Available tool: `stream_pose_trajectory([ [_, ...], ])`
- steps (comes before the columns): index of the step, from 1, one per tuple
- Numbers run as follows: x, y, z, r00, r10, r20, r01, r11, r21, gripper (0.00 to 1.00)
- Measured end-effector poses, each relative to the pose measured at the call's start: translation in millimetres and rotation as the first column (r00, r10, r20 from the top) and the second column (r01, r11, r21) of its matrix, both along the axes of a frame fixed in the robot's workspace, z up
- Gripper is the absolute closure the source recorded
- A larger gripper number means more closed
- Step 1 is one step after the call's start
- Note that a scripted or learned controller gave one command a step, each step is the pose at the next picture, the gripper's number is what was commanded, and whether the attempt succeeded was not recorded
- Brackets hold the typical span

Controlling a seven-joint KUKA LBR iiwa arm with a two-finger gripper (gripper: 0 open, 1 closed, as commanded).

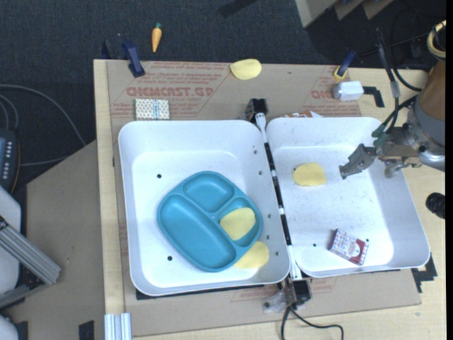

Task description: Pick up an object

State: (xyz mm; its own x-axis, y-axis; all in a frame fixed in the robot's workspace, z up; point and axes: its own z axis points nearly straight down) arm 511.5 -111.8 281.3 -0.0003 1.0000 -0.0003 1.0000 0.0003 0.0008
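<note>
The likeliest target is the small yellow disc [309,175] lying flat on the floor of the right bin [396,225], toward its upper left, apart from the walls; it looks light, smooth and rounded, perhaps a soft foam or plastic piece, though the view is too coarse to be sure; being low and flat, it would best be taken across its narrow width from straight above, with the fingers reaching the bin floor on either side, since a shallow grip would likely slide off its curved edge. The gripper [352,166] hangs just to the disc's right, near it but not touching; whether its jaws are spread or closed I cannot tell, and nothing shows between them. Further down the same bin, near the front wall, lies a small red-and-white packet [348,246], thin and probably harder to lift. In the left bin [141,147] a blue divided plate [195,225] holds one yellow piece [238,222], and a second yellow piece [253,256] rests against its lower rim.
</note>
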Motion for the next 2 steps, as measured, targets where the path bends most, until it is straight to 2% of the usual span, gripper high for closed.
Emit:
stream_pose_trajectory([
  [1, 35, 9, -115, 1.0, -0.001, -0.005, 0.001, 1.0, 0.002, 0.0],
  [2, 80, 9, -197, 1.0, 0.0, -0.001, 0.0, 1.0, 0.0, 0.0],
])
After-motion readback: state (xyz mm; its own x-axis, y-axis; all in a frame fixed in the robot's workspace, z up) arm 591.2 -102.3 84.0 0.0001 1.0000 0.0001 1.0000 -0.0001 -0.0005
